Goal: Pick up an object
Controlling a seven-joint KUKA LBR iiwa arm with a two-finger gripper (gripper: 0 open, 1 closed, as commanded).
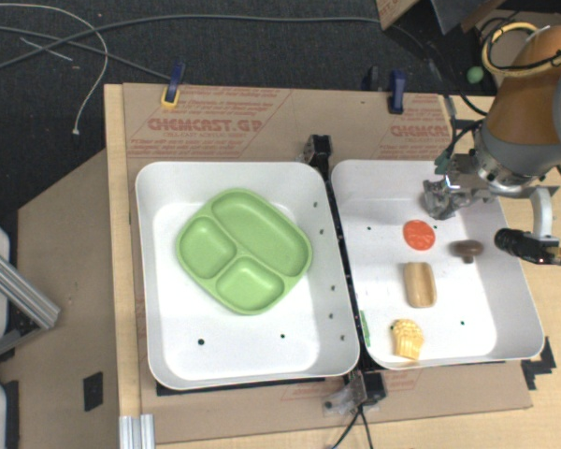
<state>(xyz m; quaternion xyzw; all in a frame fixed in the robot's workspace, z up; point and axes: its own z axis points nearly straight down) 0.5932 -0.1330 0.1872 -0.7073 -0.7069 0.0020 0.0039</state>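
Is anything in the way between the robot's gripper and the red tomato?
Nothing visible is. The gripper hangs over the right bin, and the red tomato lies just below it in the picture with bare white floor between. The bread roll, corn and small brown thing lie off to the sides.

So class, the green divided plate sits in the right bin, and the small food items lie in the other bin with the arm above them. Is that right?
Not quite. The camera view shows the green plate in the left bin. The food items, such as the red piece, lie in the right bin, with the arm above them.
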